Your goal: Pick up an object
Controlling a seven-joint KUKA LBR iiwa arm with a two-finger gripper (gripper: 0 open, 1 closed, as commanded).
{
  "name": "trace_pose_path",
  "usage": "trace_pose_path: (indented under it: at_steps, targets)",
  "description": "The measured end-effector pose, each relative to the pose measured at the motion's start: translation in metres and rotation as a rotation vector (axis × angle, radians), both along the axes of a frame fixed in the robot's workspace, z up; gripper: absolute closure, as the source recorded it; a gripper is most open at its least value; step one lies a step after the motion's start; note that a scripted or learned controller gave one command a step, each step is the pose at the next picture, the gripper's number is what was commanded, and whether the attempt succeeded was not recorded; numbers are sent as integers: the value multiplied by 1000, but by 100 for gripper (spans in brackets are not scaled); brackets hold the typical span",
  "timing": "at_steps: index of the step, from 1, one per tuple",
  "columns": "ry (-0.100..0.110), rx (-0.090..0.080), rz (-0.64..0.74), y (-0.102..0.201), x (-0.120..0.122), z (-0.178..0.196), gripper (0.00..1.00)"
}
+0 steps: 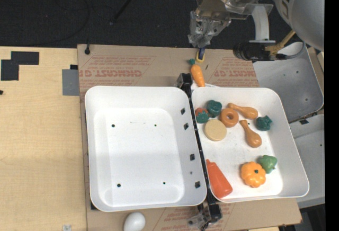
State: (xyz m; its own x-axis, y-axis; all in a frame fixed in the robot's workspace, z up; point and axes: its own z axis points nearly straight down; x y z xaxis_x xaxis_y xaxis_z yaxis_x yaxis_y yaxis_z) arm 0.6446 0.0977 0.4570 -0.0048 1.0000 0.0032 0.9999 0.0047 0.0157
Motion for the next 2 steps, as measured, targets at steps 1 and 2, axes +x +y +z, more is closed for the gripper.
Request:
trace_pose_path:
  at_steps: [1, 2]
  targets:
    - [8, -2, -2, 9, -1, 87, 100]
    - [21, -6, -10, -57, -1, 80, 100]
